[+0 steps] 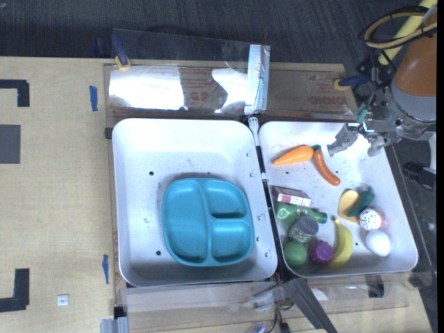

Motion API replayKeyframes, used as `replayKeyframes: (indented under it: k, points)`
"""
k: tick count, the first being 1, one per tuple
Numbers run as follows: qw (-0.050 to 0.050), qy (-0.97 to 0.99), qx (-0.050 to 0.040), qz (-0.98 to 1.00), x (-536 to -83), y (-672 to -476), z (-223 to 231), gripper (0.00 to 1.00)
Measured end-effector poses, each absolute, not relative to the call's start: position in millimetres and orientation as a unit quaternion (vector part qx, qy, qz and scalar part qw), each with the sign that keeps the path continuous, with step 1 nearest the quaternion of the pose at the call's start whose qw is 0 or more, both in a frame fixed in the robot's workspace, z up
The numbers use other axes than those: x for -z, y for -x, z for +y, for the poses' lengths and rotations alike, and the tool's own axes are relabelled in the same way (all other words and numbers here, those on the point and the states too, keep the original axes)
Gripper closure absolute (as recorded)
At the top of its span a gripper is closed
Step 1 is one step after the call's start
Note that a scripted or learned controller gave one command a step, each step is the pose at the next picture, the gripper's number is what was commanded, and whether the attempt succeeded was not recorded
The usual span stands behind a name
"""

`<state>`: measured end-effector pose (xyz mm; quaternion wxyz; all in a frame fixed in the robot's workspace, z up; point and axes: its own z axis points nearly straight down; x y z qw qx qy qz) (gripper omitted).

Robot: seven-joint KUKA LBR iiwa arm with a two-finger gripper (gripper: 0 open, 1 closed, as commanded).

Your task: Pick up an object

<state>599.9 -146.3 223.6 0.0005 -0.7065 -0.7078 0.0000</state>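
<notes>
tray (207, 220): turquoise blue
bins (139, 151): white, dark specks
carrots (293, 155): orange, green tops
banana (341, 242): yellow
egg (378, 243): plain white
ball (370, 219): white, coloured dots
lime (295, 254): green
grape cluster (320, 252): purple
box (293, 200): pink and green
arm band (418, 71): orange
bench (52, 186): pale wood, black and blue tape marks

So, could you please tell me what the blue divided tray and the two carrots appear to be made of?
The blue divided tray looks like moulded plastic with a matte-to-satin finish: uniform turquoise colour, rounded compartment walls, soft highlights. The two carrots in the right bin seem to be toy plastic, though rubber is possible: smooth, evenly orange surfaces with a slight sheen and small green tops.
</notes>
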Motion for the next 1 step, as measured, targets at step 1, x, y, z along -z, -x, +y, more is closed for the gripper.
replayKeyframes:
  k: [1]
  points:
    - [-0.002, 0.665, 0.0008, -0.747, -246.3, -589.4, -144.3, 0.00]
